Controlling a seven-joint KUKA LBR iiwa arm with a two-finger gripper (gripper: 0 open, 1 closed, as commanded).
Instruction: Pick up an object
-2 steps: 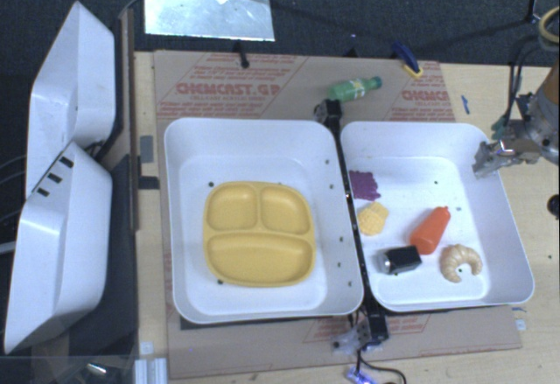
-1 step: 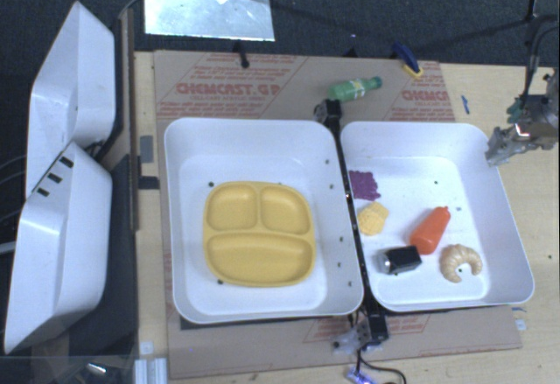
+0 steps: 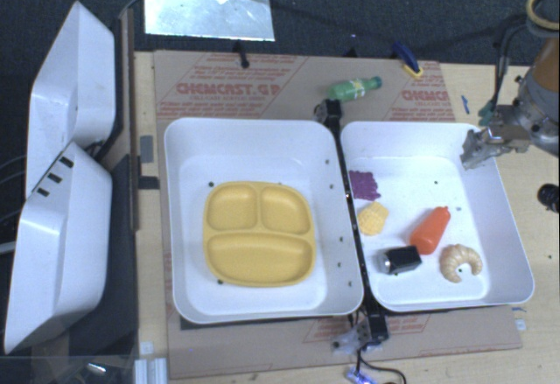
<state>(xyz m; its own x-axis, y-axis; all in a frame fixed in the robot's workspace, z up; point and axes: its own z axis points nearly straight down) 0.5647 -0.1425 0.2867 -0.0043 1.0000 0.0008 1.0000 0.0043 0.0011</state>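
Fingers [image 3: 477, 149] hover over right bin's [image 3: 507, 225] far corner.

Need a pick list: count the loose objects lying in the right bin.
5: purple piece far left, yellow waffle below it, orange bottle centre, black block near front, croissant front right.

Bare floor lies beneath me in the right bin [image 3: 411, 165]. Toward seven o'clock, the orange bottle [image 3: 430, 230] and croissant [image 3: 460, 261] crowd together.

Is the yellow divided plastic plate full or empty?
Empty: all three compartments of the yellow divided plastic plate show bare yellow surface.
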